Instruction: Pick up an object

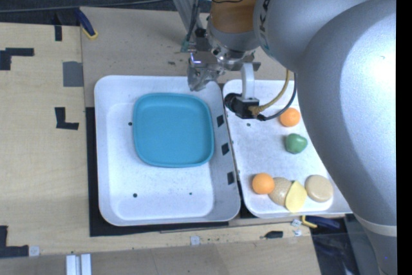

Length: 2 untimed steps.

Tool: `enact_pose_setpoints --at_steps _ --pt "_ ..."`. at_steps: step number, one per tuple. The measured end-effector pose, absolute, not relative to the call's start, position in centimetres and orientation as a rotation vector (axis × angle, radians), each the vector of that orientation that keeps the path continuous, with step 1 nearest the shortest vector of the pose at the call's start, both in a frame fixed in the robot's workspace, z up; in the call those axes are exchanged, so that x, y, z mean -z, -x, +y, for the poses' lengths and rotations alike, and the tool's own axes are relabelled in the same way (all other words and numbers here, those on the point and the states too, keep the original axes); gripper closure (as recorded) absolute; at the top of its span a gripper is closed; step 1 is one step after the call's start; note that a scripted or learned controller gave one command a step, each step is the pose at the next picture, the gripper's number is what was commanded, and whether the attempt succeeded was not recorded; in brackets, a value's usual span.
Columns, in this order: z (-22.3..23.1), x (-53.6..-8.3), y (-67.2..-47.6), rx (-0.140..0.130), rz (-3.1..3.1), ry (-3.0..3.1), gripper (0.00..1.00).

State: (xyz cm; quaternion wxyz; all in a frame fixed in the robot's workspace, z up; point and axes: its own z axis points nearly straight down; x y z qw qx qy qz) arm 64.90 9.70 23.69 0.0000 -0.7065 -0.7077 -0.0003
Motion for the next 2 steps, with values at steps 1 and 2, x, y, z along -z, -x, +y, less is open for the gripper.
enact_pose_setpoints --at_steps 1,2 --pt "9.43 -23.54 -65.42 -0.001 -2.222 2.221 1.0" --pt "9.45 -23.54 -65.41 -0.001 -2.222 2.22 0.0"
